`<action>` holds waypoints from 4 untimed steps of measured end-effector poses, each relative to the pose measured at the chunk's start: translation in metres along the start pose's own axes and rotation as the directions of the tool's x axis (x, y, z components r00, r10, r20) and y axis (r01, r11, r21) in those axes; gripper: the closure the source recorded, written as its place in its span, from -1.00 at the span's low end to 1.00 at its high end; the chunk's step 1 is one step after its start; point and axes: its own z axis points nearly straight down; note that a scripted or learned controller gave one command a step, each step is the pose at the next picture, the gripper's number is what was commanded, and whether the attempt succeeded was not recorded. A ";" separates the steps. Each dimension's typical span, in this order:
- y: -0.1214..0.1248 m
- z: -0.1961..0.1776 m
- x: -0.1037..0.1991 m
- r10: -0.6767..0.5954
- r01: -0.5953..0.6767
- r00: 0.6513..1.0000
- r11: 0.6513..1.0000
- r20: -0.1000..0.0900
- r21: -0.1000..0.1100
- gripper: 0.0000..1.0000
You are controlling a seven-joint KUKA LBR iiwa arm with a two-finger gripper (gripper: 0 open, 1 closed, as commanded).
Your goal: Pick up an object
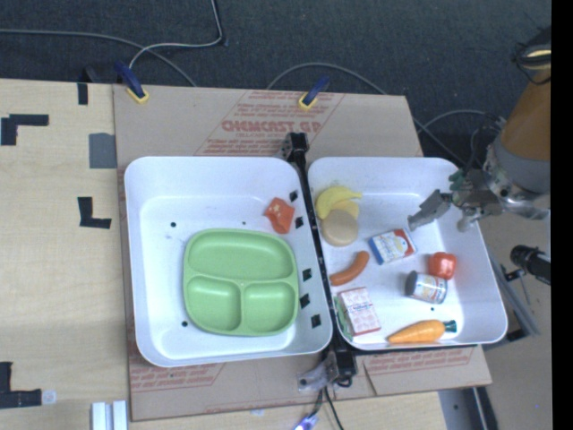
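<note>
Starting at the left of the tabletop (54, 240) and counting two white bins side by side. Finding in the left bin (134, 240) one green divided plate (240, 280) and one small red toy piece (279, 213), just beside the inner wall.

Crossing into the right bin (488, 325) and counting eight things, one of each: a yellow banana (337, 199) touching a tan round bun (340, 229) below it, an orange sausage (349, 267), a red-and-white packet (358, 312) near the front edge, a blue-and-white box (391, 245), a carrot (419, 331) lying along the front wall, a small can (426, 287) on its side, and a red tomato (441, 263) just beside the can.

Hovering over the right bin's far right part with the fingers (426, 211) spread apart and gripping nothing, apparently well above the bin floor.

Judging the step in hand as choosing a target and lining up before descending. Favouring the blue-and-white box, the nearest piece and standing apart from its neighbours. Advising centring over it, turning the wrist so as to be closing across its narrow sides, and descending straight. Avoiding the tomato and can, crowded together and likely rolling away under a glancing touch.
</note>
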 end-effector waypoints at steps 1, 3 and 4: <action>0.013 0.127 0.054 -0.001 0.001 1.000 1.000 -0.001 0.001 -1.00; 0.001 0.148 0.067 0.003 -0.003 1.000 1.000 0.009 -0.017 -1.00; 0.021 0.152 0.076 0.000 0.000 1.000 1.000 0.001 -0.004 -1.00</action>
